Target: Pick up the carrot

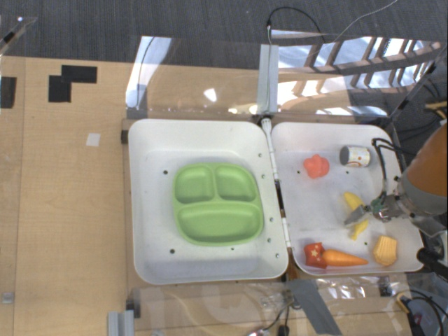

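I have the carrot lying flat along the near edge of the right bin, its thick end touching a small red thing near the bin's near-left corner and its tip pointing toward a yellow block at the near-right corner. Nothing holds it; it rests on the bin floor, well apart from the far edge.

My gripper comes in from the right edge, low over the middle of the right bin, just beyond the carrot. The fingers look spread a little, and a yellow piece sits right at them, with another yellow bit just below. I judge the fingers are among those pieces rather than on the carrot, so the pick is not yet made. Whether they actually touch the yellow piece I cannot tell; the parts overlap and are small.

Toward the far edge sit a pink-red lump and a small white cylinder on its side, both out of my way. The left bin carries a green divided plate in its middle.

The arm is cut off at the right, so its pose is guesswork. The red thing by the carrot is too small to name, and the counter beyond the bins gives no help.
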Motion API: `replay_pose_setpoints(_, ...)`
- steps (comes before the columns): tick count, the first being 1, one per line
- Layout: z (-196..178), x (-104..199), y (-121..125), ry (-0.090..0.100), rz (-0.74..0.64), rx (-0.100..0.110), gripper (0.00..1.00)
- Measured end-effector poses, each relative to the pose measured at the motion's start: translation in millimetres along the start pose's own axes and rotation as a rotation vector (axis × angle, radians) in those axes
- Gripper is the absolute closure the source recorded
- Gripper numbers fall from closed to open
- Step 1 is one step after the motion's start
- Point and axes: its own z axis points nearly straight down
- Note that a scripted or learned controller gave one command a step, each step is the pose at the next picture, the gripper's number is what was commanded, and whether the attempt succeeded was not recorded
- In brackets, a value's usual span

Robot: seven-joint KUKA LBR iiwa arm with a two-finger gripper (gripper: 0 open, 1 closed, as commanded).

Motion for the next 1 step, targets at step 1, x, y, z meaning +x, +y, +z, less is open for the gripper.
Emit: replay_pose_setpoints(1, 0.2, 5.1, 2.3, 0.009, 0.454, 0.002, 0.00)
